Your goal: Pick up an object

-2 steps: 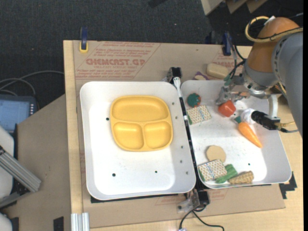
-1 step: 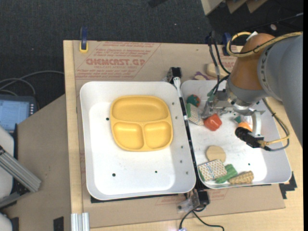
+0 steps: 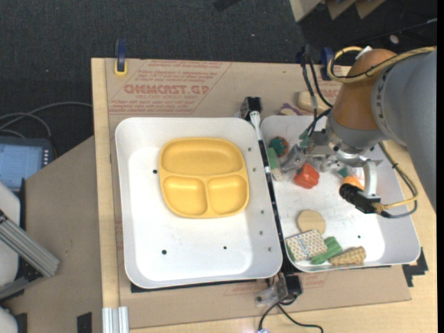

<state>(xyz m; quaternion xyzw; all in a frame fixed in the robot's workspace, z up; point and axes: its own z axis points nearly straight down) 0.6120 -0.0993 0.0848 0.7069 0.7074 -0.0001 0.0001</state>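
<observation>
Looking down, I see my gripper (image 3: 310, 164) low in the right bin (image 3: 399, 245) just above a red object (image 3: 306, 178), but I cannot tell its grip

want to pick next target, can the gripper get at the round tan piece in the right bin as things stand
Probably yes. The round tan piece lies flat in the right bin with open floor around it, apart from the checkered packet, and the gripper hangs nearby.
</observation>
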